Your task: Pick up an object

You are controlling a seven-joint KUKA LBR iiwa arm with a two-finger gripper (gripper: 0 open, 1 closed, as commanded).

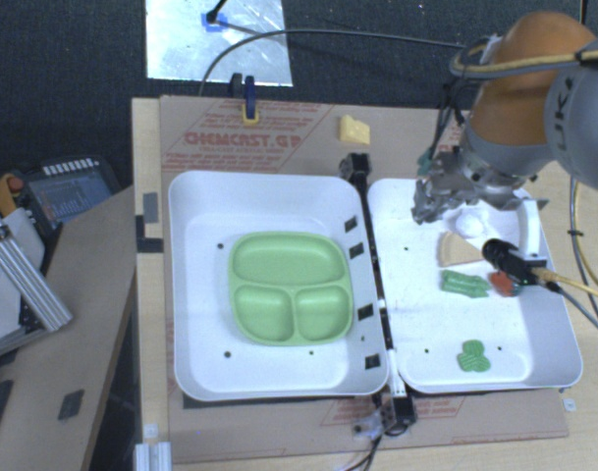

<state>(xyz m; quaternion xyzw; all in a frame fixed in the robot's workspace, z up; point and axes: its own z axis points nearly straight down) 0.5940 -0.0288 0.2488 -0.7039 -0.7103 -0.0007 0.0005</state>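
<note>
Camera view shows the gripper (431, 204) low over the right bin's (416, 361) far corner, beside a white ball (469, 225), likely lining up a pick; whether it grips anything I cannot tell. A tan wedge (458, 252) lies just nearer.

Gripper (431, 204) fingers blurred (spread unclear), arm (534, 86) cut off at right edge, white object (469, 225) partly hidden.

I see a green divided plate (287, 287) mid left bin (195, 263), a yellow block (354, 130) on the cardboard (279, 135) at twelve o'clock, a silver sheet (218, 26) beyond
</note>
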